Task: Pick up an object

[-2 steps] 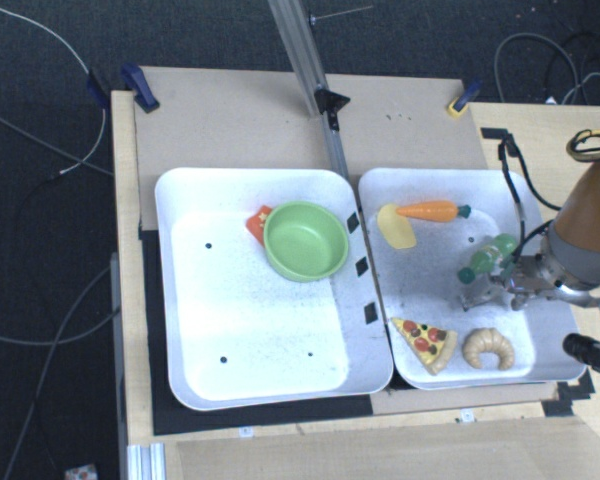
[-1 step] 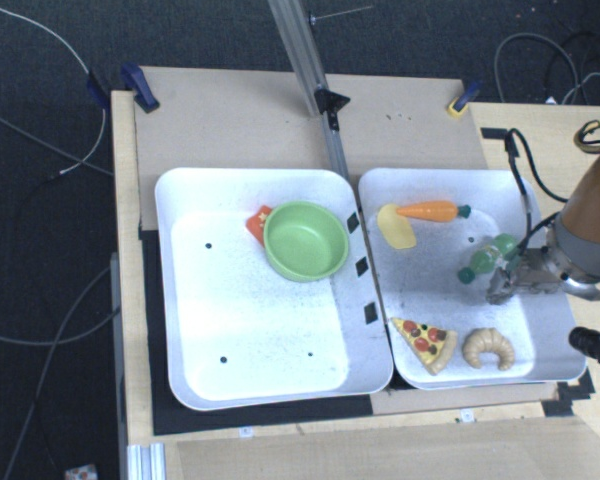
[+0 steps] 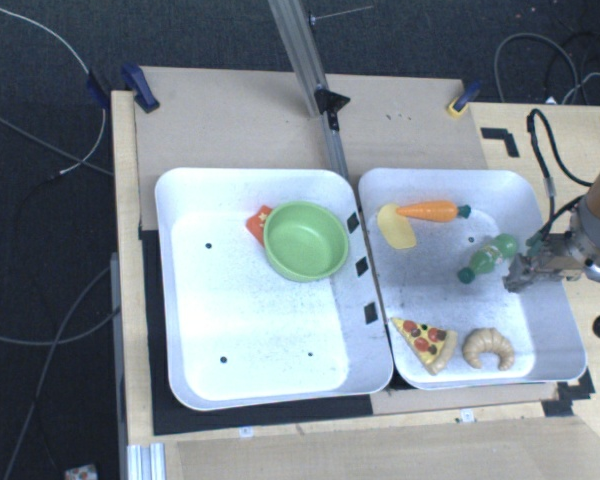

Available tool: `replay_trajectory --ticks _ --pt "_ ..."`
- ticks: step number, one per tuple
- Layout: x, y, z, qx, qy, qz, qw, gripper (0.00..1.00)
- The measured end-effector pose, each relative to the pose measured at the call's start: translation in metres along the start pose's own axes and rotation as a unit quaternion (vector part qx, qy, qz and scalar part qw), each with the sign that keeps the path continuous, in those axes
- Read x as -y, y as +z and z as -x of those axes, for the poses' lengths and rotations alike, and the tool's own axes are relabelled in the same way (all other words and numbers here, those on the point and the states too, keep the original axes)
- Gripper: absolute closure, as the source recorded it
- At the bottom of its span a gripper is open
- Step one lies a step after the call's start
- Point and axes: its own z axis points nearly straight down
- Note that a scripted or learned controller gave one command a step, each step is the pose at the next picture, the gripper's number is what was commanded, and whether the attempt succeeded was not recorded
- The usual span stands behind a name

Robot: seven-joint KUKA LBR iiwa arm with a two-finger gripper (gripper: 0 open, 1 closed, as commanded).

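Camera view: gripper (image 3: 520,273) low by green bottle (image 3: 488,256) in right bin (image 3: 560,353), finger state can't tell; I'd center over bottle body before closing.

Arm (image 3: 595,218) visible at right edge of frame: rounded grey housing, matte finish. Below it, a darker grey metal end section (image 3: 545,265), blocky, with small angular parts; detail too blurred to count screws. Black cable (image 3: 542,158) loops from the far side down along the arm body. Possibly a thin orange tint at the housing's upper edge; uncertain.
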Motion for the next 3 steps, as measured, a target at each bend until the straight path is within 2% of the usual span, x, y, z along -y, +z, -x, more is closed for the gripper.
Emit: replay_trajectory --ticks 1,2,3 --pt "-0.002 -0.057 0.000 0.000 -0.001 0.002 1.0000 1.00" --pt "-0.018 -0.071 -0.054 -0.001 -0.004 0.001 1.0000 1.00" --pt "-0.023 -0.080 -0.103 -0.001 -0.003 0.000 1.0000 1.00"
